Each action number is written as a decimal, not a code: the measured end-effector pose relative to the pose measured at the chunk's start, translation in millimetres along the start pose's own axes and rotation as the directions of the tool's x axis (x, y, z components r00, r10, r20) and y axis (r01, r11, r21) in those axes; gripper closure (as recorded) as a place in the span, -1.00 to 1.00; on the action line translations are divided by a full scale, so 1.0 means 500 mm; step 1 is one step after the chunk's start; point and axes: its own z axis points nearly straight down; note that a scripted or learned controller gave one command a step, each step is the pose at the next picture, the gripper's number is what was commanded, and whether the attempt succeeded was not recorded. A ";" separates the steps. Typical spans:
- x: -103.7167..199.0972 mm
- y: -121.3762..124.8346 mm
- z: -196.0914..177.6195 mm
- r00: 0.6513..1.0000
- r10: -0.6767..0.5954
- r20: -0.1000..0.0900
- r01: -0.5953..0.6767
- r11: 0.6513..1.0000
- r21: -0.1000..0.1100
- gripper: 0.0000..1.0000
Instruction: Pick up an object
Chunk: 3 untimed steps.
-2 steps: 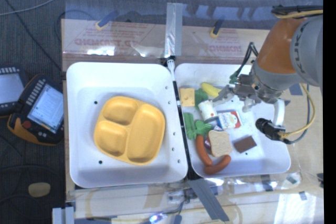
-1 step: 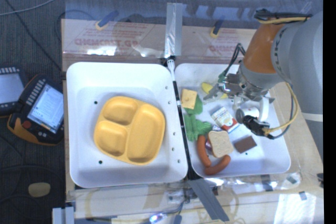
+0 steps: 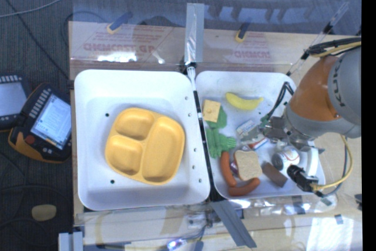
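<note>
At the front of the right bin point(image 3: 202, 144), nearest you, two sausages point(image 3: 226, 168) bracket a slice of bread point(image 3: 248, 165), one standing along its left edge and one curved under its lower edge, touching it. A brown block point(image 3: 274, 174) lies just right of the bread. All of these sit just to the left of and below the pincer point(image 3: 281, 139), which you see low over the right half of that bin, under the grey wrist and the arm's orange band point(image 3: 312, 94). You cannot tell from this angle how far the pincer is open, or whether anything is in it; cables and the wrist body crowd that spot. Just left of the pincer lie a small silvery packet point(image 3: 245, 126) and, beyond it, a green toy point(image 3: 220, 139) against the bin's left wall. Up and left of the pincer you have a banana point(image 3: 243, 101) and a yellow cheese-like cube point(image 3: 211, 110). Far to the pincer's left, the left bin point(image 3: 94, 97) holds a yellow divided tray point(image 3: 145, 144) lying flat at its middle. Farther left still, off the worktop, a handheld control pendant point(image 3: 41, 123) rests on the carpet.
</note>
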 end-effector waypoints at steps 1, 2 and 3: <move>-0.007 0.077 0.002 1.000 -0.008 -0.002 0.008 1.000 0.003 -1.00; -0.006 0.068 0.001 0.993 -0.119 0.005 0.119 0.993 -0.003 -1.00; -0.002 0.068 -0.016 0.993 -0.121 0.000 0.121 0.993 0.000 1.00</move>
